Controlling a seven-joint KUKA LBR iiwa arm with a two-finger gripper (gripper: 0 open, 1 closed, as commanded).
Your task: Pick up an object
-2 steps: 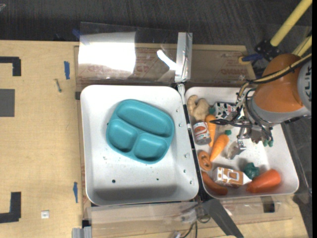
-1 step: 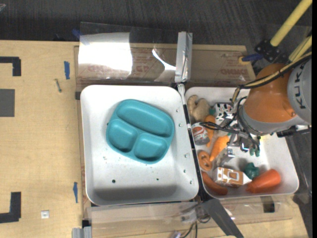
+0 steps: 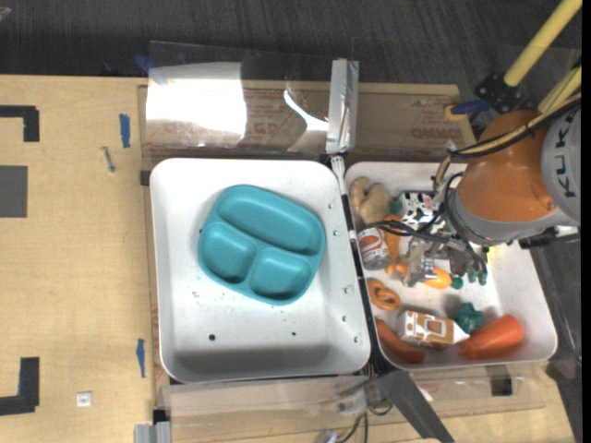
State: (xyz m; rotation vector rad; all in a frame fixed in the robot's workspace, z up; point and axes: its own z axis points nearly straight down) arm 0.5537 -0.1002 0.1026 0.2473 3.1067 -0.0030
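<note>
While tool (image 3: 427,268) hangs over right bin (image 3: 545,335) | arm (image 3: 563,169) reads "KU" | fingers' state unclear

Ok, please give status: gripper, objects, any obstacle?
Gripper low in right bin, among toys. Nothing seen held. Orange carrot near front. Teal tray alone in left bin.

The right bin (image 3: 540,289) was crowded with small toys, the arm (image 3: 503,187) hanging over its middle. In the left bin (image 3: 175,247), bare floor ringed a teal tray (image 3: 261,243).
</note>
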